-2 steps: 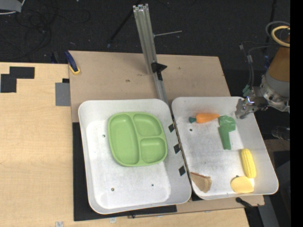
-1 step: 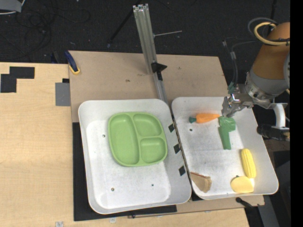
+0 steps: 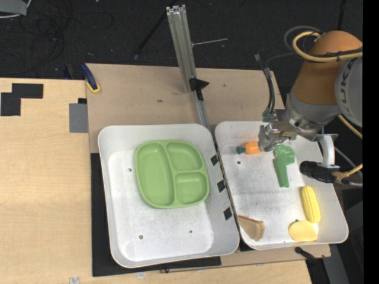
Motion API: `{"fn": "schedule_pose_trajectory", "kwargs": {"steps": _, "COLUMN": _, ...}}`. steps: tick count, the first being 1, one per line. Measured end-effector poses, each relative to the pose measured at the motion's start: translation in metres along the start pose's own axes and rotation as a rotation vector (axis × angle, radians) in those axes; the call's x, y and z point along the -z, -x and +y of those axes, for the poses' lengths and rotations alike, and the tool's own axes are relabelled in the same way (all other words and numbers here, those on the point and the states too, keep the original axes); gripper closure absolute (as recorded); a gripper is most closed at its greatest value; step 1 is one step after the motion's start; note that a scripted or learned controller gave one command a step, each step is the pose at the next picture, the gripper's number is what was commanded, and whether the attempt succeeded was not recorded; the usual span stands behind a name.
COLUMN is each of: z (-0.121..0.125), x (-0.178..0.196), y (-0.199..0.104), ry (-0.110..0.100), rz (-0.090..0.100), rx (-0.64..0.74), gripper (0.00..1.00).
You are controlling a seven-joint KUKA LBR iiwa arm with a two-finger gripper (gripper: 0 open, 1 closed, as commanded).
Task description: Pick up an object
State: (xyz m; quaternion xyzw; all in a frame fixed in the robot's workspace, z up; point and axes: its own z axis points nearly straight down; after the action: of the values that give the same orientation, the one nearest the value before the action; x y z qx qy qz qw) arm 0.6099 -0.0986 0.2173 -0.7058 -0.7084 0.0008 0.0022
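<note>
**Loose items in the right-hand bin**

An orange piece with a teal end lay near the far wall. A green tool-shaped toy stretched lengthwise beside it. Nearer the front — a corn cob, a yellow lump, a brown wedge.

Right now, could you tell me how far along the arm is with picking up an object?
Done: the gripper has reached the right bin, low beside the small orange piece and green toy. In hand: nothing visibly held. Left: grasp and lift; the corn cob, yellow piece and brown piece lie untouched.
</note>
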Motion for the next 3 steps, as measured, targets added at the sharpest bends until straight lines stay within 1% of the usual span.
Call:
{"fn": "schedule_pose_trajectory", "kwargs": {"steps": 1, "z": -0.014, "x": -0.003, "y": -0.048, "ry": -0.001, "rz": 0.0, "rx": 0.001, "gripper": 1.0}}
{"fn": "schedule_pose_trajectory", "kwargs": {"steps": 2, "z": -0.021, "x": -0.01, "y": -0.105, "ry": -0.001, "rz": 0.0, "rx": 0.001, "gripper": 1.0}}
{"fn": "schedule_pose_trajectory", "kwargs": {"steps": 3, "z": -0.023, "x": -0.013, "y": -0.149, "ry": -0.001, "rz": 0.0, "rx": 0.001, "gripper": 1.0}}
